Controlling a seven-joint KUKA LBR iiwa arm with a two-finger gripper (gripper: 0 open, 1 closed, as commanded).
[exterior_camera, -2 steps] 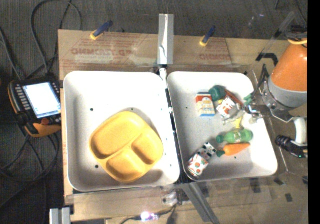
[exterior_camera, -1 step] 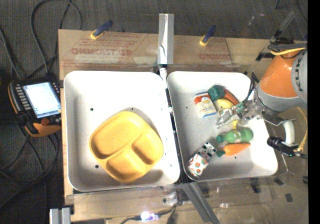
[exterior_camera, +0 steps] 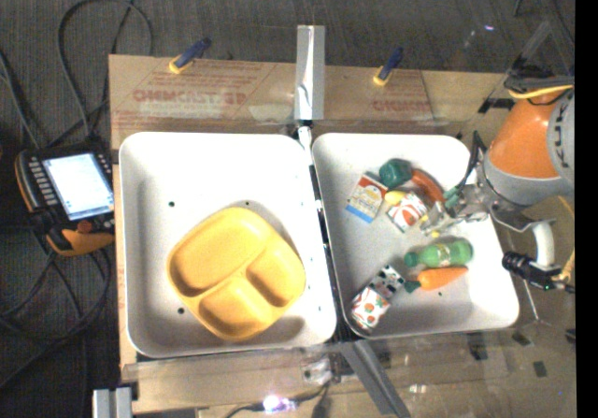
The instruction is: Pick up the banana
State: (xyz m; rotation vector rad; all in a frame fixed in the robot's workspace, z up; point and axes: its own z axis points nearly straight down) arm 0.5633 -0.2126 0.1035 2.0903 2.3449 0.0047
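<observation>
Banana point(exterior_camera: 400, 200): one, right bin point(exterior_camera: 486, 306); cartons: three; yellow tray point(exterior_camera: 236, 272): one.

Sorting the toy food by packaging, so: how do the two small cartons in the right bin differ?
The upper carton has a blue panel and lies near the top of the right bin, beside the green toy. The lower carton shows no blue; it lies near the bin's bottom-left corner, close to the carrot. The upper one is among the cluster by the hand; the lower sits apart from it. Both are white with red-orange print and lie tilted.
</observation>
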